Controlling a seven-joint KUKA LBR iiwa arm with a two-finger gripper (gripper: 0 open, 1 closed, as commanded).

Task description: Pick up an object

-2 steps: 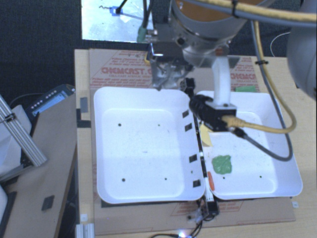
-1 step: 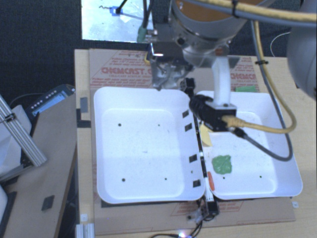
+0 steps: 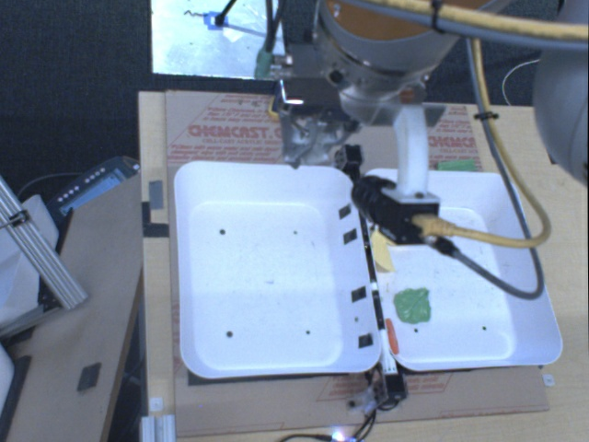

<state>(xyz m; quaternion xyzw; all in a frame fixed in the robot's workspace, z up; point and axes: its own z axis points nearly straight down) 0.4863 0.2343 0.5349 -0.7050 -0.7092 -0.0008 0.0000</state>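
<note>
A crumpled green object (image 3: 412, 304) lies in the right bin (image 3: 515, 339), left of its middle. A pale yellow object (image 3: 382, 252) rests near that bin's left wall, partly hidden by a black fitting and cable. A small orange-red piece (image 3: 391, 336) lies at the right bin's front left corner. My gripper (image 3: 315, 145) hangs over the back rim of the left bin (image 3: 267, 265), near its right corner, well away from these objects. Nothing shows in it.
The arm's grey body and orange band fill the top centre. A yellow cable (image 3: 497, 239) and a grey hose loop over the right bin. Black clips (image 3: 359, 293) line the seam between the bins. A green scrap (image 3: 457, 165) lies behind the right bin.
</note>
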